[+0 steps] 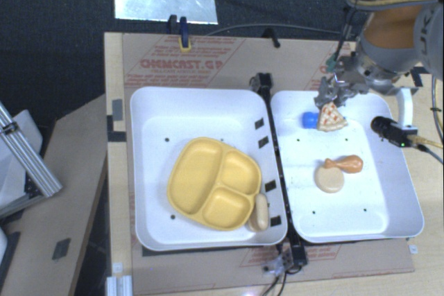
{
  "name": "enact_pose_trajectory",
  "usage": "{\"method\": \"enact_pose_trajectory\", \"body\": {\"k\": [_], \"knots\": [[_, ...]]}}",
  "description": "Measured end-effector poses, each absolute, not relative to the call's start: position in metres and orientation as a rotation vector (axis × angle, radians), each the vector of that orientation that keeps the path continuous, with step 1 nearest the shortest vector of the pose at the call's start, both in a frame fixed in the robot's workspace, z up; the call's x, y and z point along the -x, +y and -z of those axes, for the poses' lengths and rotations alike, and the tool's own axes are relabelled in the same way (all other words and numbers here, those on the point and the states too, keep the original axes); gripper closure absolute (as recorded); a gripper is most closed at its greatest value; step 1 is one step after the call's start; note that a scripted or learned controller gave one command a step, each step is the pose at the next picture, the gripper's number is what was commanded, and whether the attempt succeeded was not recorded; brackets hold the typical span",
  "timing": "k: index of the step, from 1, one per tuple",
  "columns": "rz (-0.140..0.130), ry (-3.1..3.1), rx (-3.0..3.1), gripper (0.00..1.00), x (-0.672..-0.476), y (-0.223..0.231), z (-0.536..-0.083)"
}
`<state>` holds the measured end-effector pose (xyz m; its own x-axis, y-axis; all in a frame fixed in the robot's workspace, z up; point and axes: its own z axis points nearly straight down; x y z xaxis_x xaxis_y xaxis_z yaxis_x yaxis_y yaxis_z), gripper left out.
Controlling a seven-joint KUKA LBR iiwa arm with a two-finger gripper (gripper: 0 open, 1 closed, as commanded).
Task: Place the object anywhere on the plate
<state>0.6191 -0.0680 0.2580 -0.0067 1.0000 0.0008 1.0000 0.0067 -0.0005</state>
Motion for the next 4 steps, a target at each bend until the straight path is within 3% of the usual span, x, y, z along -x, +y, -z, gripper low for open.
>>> {"method": "enact_pose_trajectory", "body": {"k": [1,4], "knots": [[0.000,-2.229,2.211,1.00,-0.597,-0.020,-0.241],[0.002,-2.231,2.208,1.00,-0.556,0.148,-0.225]]}}
